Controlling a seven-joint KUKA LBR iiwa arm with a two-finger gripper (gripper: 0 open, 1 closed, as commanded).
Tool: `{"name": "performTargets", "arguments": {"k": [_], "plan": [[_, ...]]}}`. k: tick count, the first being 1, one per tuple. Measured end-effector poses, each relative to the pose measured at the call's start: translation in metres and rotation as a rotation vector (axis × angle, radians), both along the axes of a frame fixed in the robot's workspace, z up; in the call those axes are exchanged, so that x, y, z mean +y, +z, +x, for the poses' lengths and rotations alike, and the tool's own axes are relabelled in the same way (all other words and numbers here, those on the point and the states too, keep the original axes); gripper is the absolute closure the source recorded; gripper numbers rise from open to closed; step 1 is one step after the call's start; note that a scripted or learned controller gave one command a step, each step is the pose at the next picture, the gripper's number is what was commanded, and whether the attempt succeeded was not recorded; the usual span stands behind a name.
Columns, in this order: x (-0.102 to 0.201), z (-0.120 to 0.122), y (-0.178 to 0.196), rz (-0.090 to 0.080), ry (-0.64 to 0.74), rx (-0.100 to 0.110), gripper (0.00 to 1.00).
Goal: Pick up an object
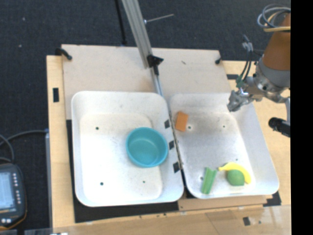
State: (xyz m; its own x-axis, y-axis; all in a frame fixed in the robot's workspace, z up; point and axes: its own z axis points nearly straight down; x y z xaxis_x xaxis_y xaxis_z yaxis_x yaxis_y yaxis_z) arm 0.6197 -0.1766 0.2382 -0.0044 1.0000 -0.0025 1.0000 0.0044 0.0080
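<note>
Gripper (234, 103): poised at the right bin (259, 146) top rim; grip state cannot be told.
Orange block (181, 121): isolated, easily reached.
Green ball (235, 177): crowded against yellow piece (230, 168).

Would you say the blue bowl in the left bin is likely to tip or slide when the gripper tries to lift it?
The blue bowl sits upright on a broad base, so tipping seems unlikely. Its smooth, probably plastic wall looks slippery and light; a nudge may slide it across the left bin.
</note>
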Motion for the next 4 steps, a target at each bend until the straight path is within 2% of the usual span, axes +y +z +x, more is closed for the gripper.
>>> {"name": "performTargets", "arguments": {"k": [1, 2, 4], "plan": [[-0.002, 0.000, -0.013, 0.000, -0.001, 0.008, 1.00], [0.041, 0.007, -0.017, 0.002, 0.000, 0.009, 1.00], [0.153, 0.023, 0.006, 0.004, 0.004, 0.005, 1.00]]}}
